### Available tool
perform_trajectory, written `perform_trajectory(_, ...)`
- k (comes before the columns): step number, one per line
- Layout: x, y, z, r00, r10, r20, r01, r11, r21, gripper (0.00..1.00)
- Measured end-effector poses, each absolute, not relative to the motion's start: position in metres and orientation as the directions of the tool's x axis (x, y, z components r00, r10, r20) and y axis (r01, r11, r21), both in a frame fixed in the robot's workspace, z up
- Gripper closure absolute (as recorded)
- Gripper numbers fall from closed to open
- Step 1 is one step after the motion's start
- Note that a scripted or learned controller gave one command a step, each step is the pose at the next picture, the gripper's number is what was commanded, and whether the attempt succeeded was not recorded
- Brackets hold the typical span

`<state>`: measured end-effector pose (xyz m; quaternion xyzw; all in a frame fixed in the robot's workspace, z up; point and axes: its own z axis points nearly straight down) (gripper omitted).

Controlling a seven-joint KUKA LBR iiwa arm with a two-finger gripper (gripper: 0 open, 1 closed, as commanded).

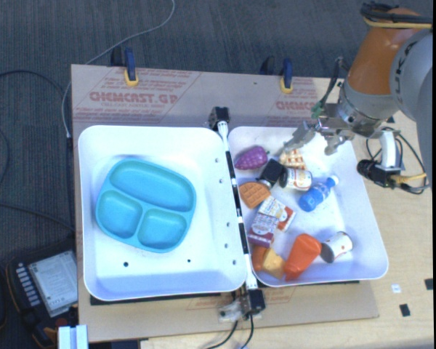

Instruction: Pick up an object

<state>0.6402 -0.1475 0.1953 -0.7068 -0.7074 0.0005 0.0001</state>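
The left bin [94, 195] holds just a blue divided tray [145, 204], sitting a bit left of that bin's middle. Past the divider, the right bin [367, 257] is where all the pickable stuff is piled. Using the small blue bottle [317, 194] as the anchor: a purple toy [251, 157] lies up and to its left near the divider, a black block [273, 172] sits between them, a red-and-white packet [270, 219] is down-left of the bottle, an orange piece [302, 255] is below it, and a little white can [338, 246] is below and slightly right.

The gripper [314, 138] hangs up and just left of the bottle, over a small orange-and-white snack pack [296, 169], with its two fingers spread apart and nothing between them.

The risk looks like crowding. The snack pack, black block and bottle sit nearly touching, so the fingers coming down could land on a neighbour and shove things instead of straddling one item. The bottle would probably roll if nudged.
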Motion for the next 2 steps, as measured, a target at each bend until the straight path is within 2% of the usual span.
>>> perform_trajectory(1,0.6304,-0.1273,0.1027,-0.001,1.0,-0.001,1.0,0.001,0.001,0.0)
perform_trajectory(2,0.6302,-0.1271,0.1118,-0.001,1.0,-0.001,1.0,0.001,0.0,1.0)
